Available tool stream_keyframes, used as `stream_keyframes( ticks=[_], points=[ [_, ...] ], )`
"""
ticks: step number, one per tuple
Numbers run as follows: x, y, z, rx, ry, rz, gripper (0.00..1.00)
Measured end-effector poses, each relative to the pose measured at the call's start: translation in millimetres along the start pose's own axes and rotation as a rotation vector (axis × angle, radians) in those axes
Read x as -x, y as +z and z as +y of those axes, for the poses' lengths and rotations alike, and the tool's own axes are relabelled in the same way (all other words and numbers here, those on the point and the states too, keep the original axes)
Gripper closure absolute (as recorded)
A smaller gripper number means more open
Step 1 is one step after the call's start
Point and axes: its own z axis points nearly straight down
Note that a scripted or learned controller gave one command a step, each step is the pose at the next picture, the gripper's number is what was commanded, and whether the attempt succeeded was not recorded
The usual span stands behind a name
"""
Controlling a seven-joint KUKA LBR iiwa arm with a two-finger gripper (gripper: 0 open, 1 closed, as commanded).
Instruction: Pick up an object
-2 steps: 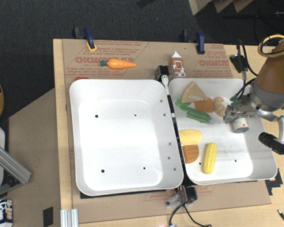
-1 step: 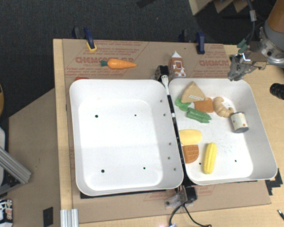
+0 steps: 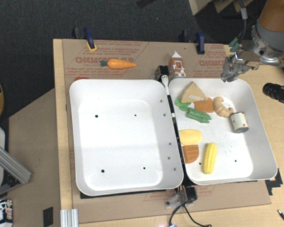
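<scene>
The right bin (image 3: 255, 141) holds several toy foods: a tan cheese wedge (image 3: 193, 92), a green pea pod (image 3: 195, 112), an orange slice (image 3: 205, 105), a beige mushroom (image 3: 222, 106), a small silver can (image 3: 238, 122), a yellow piece (image 3: 190, 136), a brown waffle (image 3: 190, 153) and a corn cob (image 3: 209, 157). My gripper (image 3: 232, 73) hangs over the far edge of the right bin, up and to the right of the cheese wedge. It is apart from all the objects.
The left bin (image 3: 118, 131) lies beside the right one. On the cardboard behind the bins lie an orange carrot (image 3: 119, 64) and a small carton (image 3: 178, 65). Blue clamps (image 3: 90, 39) grip the back edge.
</scene>
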Motion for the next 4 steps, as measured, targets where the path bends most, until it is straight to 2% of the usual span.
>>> stream_keyframes(
  ticks=[1,2,3,4],
  points=[
    [38,-4,-53,-0.009,0.009,0.0,1.0],
    [40,-15,-84,-0.007,0.005,0.001,1.0],
    [-41,66,-118,-0.017,-0.002,0.005,1.0],
    [-100,24,-133,-0.002,-0.003,0.002,1.0]
  ],
)
